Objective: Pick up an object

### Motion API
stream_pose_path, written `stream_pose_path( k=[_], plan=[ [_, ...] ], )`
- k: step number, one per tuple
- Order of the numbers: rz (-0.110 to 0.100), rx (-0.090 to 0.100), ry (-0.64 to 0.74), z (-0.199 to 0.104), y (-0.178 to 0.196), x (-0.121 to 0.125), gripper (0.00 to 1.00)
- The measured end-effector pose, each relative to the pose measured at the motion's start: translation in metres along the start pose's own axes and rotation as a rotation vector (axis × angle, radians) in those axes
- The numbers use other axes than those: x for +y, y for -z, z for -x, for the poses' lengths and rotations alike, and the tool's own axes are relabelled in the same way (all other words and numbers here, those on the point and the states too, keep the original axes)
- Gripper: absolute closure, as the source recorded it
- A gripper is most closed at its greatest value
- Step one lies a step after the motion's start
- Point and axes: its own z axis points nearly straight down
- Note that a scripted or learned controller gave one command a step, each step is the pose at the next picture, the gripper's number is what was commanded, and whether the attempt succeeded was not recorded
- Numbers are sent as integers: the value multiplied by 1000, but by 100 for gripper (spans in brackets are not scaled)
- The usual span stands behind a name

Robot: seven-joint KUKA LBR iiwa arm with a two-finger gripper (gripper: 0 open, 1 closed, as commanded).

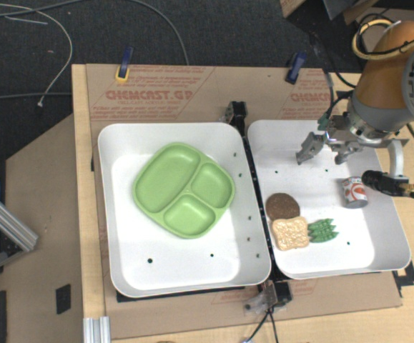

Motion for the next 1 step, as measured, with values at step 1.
stream_pose_path(
  k=[1],
  plan=[
    [-1, 1, 1, -4, -63, -4, 0]
  ],
)
